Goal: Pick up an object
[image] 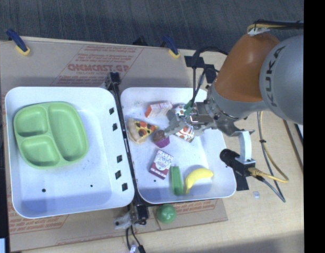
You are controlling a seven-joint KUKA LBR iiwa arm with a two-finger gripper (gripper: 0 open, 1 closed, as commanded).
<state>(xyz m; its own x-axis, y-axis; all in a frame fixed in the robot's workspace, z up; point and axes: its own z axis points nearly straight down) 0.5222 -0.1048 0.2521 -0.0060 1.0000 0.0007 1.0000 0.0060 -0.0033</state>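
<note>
Holding a green tray (49, 134), the left bin (25, 196); toys around the gripper (175, 124), grip unreadable, in the right bin (220, 186).

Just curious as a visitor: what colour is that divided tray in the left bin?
Light green. The divided tray shows clearly in the camera view from above.

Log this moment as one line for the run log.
arm: over right bin | pincer: low among toys, near pizza slice | banana: lying untouched | green tray: left bin
</note>
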